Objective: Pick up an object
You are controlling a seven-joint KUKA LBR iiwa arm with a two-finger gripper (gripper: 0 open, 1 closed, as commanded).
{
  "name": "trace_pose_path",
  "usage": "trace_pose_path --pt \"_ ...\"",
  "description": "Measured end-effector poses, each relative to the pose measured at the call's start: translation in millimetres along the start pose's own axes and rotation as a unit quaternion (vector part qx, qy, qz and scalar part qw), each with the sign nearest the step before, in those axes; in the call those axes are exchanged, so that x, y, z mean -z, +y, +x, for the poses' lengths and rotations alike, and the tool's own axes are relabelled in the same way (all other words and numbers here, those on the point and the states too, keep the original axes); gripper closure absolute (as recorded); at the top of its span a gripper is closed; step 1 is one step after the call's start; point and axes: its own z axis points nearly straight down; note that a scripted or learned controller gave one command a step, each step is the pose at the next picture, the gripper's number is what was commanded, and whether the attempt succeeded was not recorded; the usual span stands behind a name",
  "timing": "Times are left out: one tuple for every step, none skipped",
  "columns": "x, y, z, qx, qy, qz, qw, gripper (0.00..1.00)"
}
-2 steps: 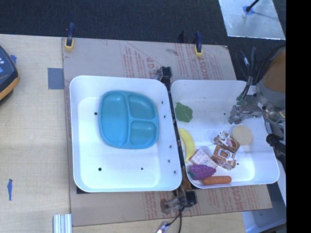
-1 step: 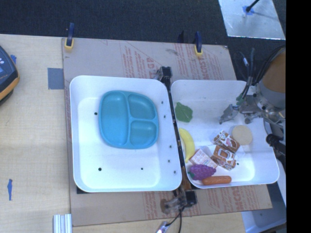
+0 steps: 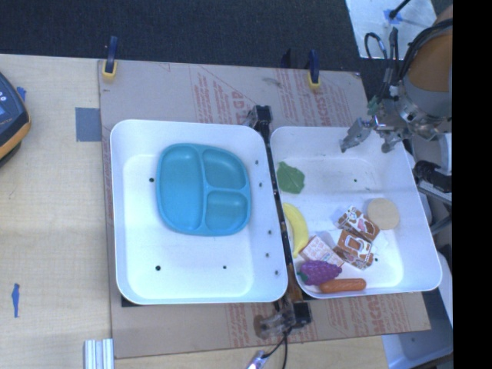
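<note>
— What's nearest the bottom of the frame on your feed?

— In the right bin (image 3: pixel 407 206), lower edge, I see a carrot (image 3: pixel 343 286) lying with its long axis left to right, a purple grape bunch (image 3: pixel 319 270) touching it just above, then a wafer square (image 3: pixel 317 250) and two patterned snack blocks (image 3: pixel 357 237) tilted on a diagonal. A banana (image 3: pixel 296 227) runs top to bottom along the bin's left wall; a tan round biscuit (image 3: pixel 383 213) sits right of the blocks, a green leafy piece (image 3: pixel 290 177) farther up.

— And the surroundings?

— The left bin (image 3: pixel 131 229) holds a blue divided plate (image 3: pixel 204 188). Both bins rest on brown cardboard (image 3: pixel 223 91) clamped to a pale wood worktop (image 3: pixel 46 229); dark carpet (image 3: pixel 192 10) lies beyond.

— The pincer?

— The pincer (image 3: pixel 356 138) hangs over the right bin's upper right corner, well apart from the food. I read nothing between its fingers; whether they are spread or closed, I cannot tell.
</note>
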Motion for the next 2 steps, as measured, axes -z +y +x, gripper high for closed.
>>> trace_pose_path --pt "-7 -58 28 0.0 0.0 0.002 1.0 0.0" --pt "-63 1 73 0.0 0.0 0.001 1.0 0.0"
